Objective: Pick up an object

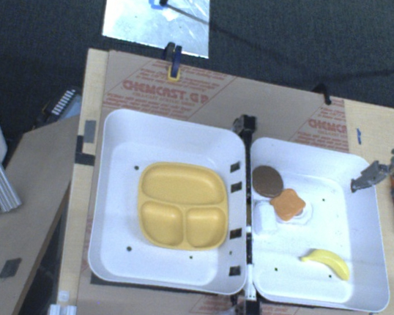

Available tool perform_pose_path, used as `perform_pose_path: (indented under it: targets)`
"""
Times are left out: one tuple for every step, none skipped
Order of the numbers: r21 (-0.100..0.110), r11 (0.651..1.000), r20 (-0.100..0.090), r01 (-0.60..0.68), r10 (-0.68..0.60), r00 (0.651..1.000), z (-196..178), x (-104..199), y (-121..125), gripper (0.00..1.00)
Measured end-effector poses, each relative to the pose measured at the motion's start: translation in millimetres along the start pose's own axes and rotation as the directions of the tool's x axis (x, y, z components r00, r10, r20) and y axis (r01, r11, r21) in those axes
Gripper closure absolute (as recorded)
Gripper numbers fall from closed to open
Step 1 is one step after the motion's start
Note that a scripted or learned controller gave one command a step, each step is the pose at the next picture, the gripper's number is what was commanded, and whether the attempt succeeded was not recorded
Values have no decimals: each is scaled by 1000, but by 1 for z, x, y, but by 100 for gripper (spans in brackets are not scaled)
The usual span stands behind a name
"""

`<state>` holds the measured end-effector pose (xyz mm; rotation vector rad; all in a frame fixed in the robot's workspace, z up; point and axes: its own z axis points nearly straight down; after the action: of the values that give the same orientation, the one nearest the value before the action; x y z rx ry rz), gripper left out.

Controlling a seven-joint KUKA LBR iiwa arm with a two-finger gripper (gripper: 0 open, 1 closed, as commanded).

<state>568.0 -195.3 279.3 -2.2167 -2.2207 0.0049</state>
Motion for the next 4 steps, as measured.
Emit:
perform_pose_path:
  targets:
    - [-7, 1000, 1, 2, -2, 1000, -4, 0, 2, 0]
    - [-3, 1000, 1, -1, 1, 1000, 48, -10, 2, 0]
    - [-3, 1000, 1, 0, 0, 1000, 90, -11, 6, 0]
    - [-2, 1000, 0, 3, -3, 1000, 148, -7, 14, 0]
